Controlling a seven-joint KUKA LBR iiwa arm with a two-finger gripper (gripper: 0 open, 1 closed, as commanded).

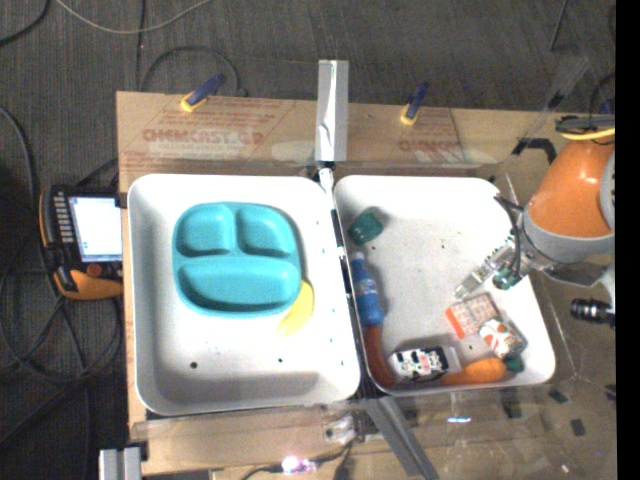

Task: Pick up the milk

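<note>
The milk (420, 363), a small carton with a black-and-white pattern, lies on its side near the front edge of the right bin (430, 193). My gripper (490, 273) hangs over the right side of that bin, up and to the right of the milk and well apart from it. It sits just above an orange-and-white packet (470, 318). The arm's orange band (570, 198) and grey wrist come in from the right.
In the right bin, an orange carrot (480, 371) lies next to the milk, with a red-and-white item (503, 338), a blue bottle (367, 295) by the left wall and a teal object (364, 226). The left bin (150, 368) holds a teal divided plate (237, 258) and a banana (299, 311).
</note>
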